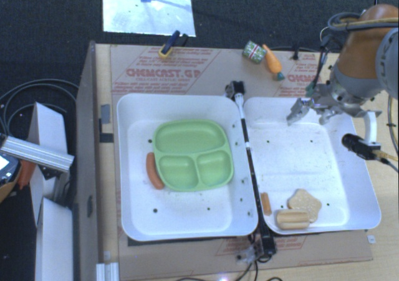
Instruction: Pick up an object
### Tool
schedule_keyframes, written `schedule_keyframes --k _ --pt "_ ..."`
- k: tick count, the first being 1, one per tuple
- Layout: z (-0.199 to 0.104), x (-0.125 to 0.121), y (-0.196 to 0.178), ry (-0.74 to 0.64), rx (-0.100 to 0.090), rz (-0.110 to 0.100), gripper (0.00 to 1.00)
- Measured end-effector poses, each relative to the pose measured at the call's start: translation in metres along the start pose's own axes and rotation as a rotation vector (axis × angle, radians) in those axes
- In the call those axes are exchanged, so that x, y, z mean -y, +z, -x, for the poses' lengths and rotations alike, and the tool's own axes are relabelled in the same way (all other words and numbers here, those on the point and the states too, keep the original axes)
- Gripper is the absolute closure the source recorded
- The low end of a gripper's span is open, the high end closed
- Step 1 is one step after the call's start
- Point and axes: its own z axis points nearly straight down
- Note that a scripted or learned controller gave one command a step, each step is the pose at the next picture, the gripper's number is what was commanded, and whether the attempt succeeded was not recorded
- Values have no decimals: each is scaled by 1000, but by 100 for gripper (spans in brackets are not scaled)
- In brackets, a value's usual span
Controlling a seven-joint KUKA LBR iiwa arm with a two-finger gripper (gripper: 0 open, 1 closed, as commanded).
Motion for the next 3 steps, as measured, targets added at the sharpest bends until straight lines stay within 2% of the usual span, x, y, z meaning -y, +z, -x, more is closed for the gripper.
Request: schedule_keyframes --k 1,2,3 --pt "-8 23 96 0 0 3 0" --pt "0 -41 93 -3 1 6 0" --pt "-43 13 97 -2 0 3 0"
